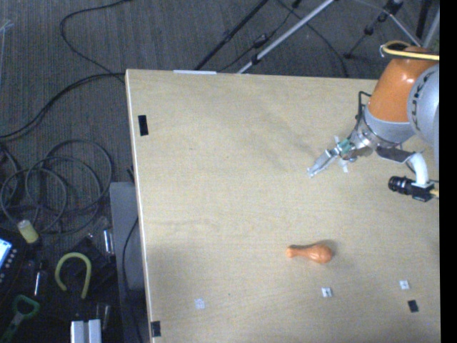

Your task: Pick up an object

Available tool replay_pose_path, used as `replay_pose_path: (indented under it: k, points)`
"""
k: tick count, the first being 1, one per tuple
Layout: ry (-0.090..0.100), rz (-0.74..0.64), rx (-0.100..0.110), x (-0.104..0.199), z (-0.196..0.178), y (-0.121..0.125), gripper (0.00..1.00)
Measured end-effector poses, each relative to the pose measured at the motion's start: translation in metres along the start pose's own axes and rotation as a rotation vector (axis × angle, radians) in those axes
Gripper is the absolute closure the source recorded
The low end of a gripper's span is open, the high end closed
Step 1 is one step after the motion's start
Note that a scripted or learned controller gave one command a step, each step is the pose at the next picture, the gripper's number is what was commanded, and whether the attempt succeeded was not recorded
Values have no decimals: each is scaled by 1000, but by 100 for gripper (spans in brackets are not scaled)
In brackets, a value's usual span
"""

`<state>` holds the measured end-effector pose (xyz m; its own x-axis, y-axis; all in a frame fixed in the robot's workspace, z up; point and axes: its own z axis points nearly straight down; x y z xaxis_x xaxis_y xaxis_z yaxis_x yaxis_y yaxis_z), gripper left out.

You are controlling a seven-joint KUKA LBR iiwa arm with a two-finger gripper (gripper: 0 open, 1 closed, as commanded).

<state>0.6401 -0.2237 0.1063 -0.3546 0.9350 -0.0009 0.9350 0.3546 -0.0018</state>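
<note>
A small orange object [310,252], shaped like a gourd with a narrow neck pointing left, lies on the light wooden bench top [228,191] towards the front right. My gripper [323,163] hangs over the bench at the right, slanting down and to the left from the grey arm with its orange band [401,91]. It is well behind the orange object and apart from it. Nothing shows in the gripper.
Small white tags [326,291] [404,285] and a black tag [413,306] lie near the bench's front right. Another black tag [143,125] sits by the left edge. Cables and tools [57,191] cover the floor to the left, and stand legs [307,13] cross behind the bench.
</note>
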Motion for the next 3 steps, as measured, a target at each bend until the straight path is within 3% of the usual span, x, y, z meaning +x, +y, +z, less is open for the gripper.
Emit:
replay_pose_path:
  k: [1, 2, 3]
  points:
    - [-1, -116, -2, 26, 22, 41, 0]
    - [1, -515, -4, 75, 22, 59, 0]
    - [1, -514, -10, 75, 11, 61, 100]
